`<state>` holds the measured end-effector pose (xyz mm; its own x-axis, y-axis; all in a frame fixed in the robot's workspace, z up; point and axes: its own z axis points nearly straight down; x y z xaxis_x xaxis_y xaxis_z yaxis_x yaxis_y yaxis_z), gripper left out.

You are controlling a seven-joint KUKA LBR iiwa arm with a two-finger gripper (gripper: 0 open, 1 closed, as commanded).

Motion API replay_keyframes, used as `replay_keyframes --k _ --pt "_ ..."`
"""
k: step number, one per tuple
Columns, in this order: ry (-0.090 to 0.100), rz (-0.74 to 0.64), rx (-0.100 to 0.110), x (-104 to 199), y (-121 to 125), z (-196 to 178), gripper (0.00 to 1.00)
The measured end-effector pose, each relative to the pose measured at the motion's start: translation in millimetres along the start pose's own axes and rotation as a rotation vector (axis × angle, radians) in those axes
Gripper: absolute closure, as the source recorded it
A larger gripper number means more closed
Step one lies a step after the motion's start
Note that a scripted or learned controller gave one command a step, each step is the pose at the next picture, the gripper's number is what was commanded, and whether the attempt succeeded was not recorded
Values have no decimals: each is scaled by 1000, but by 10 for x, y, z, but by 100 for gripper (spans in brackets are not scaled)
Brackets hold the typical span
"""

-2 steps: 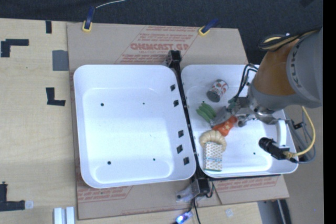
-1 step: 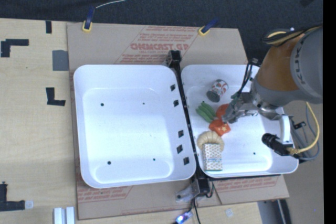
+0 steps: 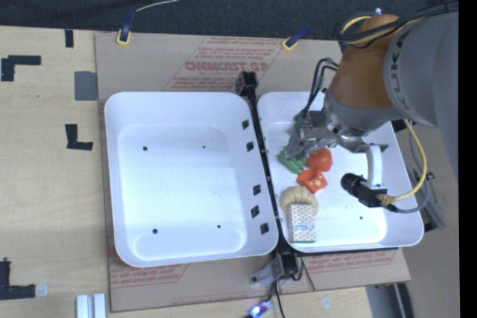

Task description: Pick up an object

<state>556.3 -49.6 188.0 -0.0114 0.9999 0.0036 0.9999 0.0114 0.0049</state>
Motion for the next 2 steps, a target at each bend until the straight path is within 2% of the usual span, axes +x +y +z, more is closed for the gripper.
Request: replay_keyframes --k 1,2 --pt "-7 13 -2 -426 -58 -845 100" --pt "0 2 3 395 -730 -1349 100"
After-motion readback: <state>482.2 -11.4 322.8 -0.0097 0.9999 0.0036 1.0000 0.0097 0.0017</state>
